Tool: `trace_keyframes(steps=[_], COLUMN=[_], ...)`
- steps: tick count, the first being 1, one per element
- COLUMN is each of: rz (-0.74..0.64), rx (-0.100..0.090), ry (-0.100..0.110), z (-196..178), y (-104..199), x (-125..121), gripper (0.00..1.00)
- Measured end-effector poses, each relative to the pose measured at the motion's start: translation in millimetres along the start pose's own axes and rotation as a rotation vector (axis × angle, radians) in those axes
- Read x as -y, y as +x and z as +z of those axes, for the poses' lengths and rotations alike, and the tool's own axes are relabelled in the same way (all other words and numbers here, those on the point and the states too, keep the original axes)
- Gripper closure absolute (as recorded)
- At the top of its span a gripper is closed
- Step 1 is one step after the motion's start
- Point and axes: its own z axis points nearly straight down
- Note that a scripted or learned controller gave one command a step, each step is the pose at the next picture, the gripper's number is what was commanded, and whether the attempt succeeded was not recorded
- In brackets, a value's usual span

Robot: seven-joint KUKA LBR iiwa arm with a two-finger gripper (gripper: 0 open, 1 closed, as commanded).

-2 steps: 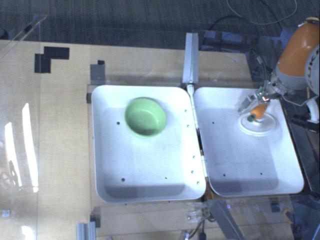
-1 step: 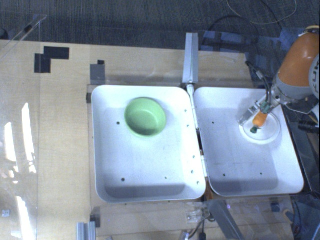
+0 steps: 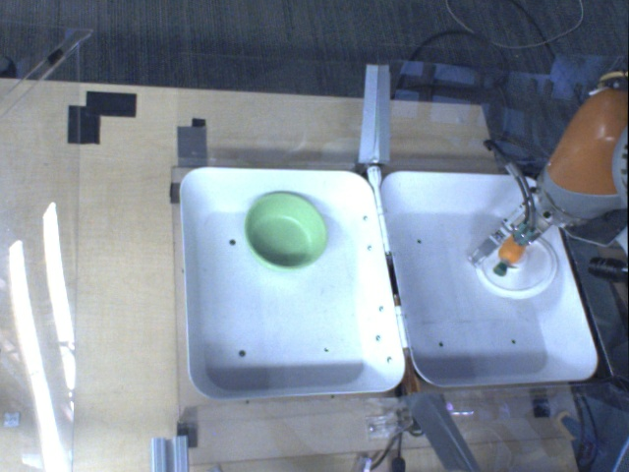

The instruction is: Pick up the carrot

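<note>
Camera view is looking down on two shallow white plastic bins sitting side by side on a pale wooden bench (image 3: 98, 293). A round light-green bowl (image 3: 286, 228) is resting in the left bin (image 3: 226, 362), toward its far side. In the right bin (image 3: 442, 352), a small orange carrot (image 3: 511, 252) is lying on a round white plate (image 3: 536, 281) near the right wall. So little of the carrot is showing that its long axis and pointing direction cannot be told. The grey arm with the orange band (image 3: 590, 146) is reaching in from the right, and its two-finger gripper (image 3: 507, 247) is sitting right at the carrot, touching or just over it. Whether the gripper is clamping the carrot cannot be told.
</note>
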Motion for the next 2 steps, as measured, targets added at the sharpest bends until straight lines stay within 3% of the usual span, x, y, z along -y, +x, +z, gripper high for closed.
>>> trace_keyframes(steps=[1,2], rz=[-0.001,-0.001], rx=[0.008,0.008], ry=[-0.010,-0.010], z=[-15.0,-15.1], y=[-1.7,-1.7], x=[-4.2,-4.2], gripper=[1.00,0.00])
